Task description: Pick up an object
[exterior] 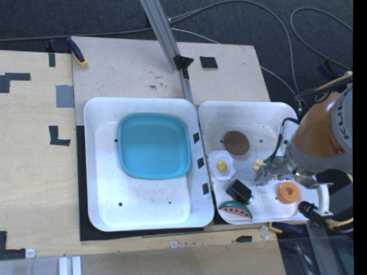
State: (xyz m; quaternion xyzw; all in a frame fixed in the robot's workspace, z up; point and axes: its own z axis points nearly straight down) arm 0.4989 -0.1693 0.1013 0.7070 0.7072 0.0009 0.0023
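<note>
At the near edge of the right-hand white bin point(218, 112), a watermelon-slice toy with red flesh and green rind point(235, 212) lies against the bin's front rim. Just behind it sits a small black block point(239, 190), tilted on the floor of the bin. To the right, near the bin's front right corner, an orange ring-shaped toy like a doughnut point(288, 192) rests flat.

The gripper point(265, 172) has its tip down in the right half of this bin, between the black block and the orange ring, touching neither as far as can be made out. A small yellowish piece shows right at the tip, too small and blurred to identify. Nothing can be seen held, and whether the jaws are released or clenched cannot be told, since the tip is dark, small and partly covered by the wrist. The grey arm with its orange band point(318, 133) covers the bin's right wall and back right corner, and runs off the view's right side.

Left of the gripper, beside the bin's left wall, lies a white fried-egg toy with a yellow yolk point(221, 166). Behind it, toward the middle of the bin, a flat brown round disc point(235, 142) lies alone.

The left-hand white bin point(97, 211) carries a square light-blue plate with rounded corners point(154, 145), set toward its back half. Beyond both bins a grey metal rail point(160, 24) slants up out of view.
</note>
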